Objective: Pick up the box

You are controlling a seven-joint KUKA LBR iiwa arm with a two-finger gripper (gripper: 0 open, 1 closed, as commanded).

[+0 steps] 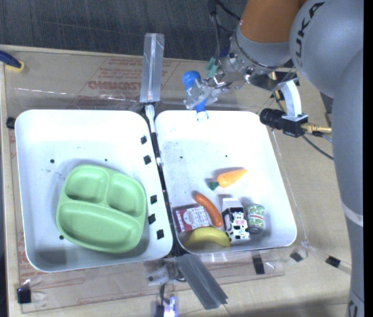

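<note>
Gripper (198, 103) hangs over the right bin's (265, 137) far rim; fingers look blue-tipped, can't tell whether spread or closed, nothing seen between them. "KUKA" letters partly readable on the grey arm (318, 25). The right bin has six items, all toward its near side, well apart from the gripper: one carrot (230, 176), one red sausage (207, 209), one box (190, 218), dark red, print unreadable, one banana (207, 238), one cow-print carton (236, 224), one small can (256, 217). The left bin (41, 131) holds one green divided tray (101, 208).
</note>
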